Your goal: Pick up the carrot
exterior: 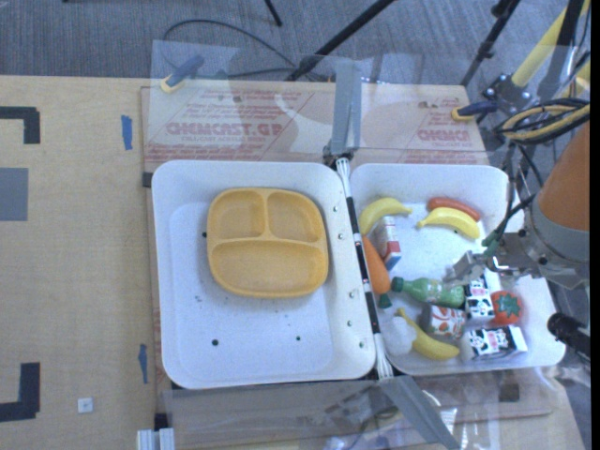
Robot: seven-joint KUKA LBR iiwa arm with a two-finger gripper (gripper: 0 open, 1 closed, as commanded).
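The carrot (377,268), a smooth tapered orange cone, lies along the left wall of the right bin (412,174), just beside a green bottle (429,291) and below a curved yellow banana (380,211). The gripper (480,262), dull grey metal, hangs over the bin's right half above small printed cartons (480,300), well apart from the carrot; whether it is spread or pressed together cannot be told. In the speckled white left bin (187,345) sits a matte yellow plate (267,242) with rounded corners and three compartments
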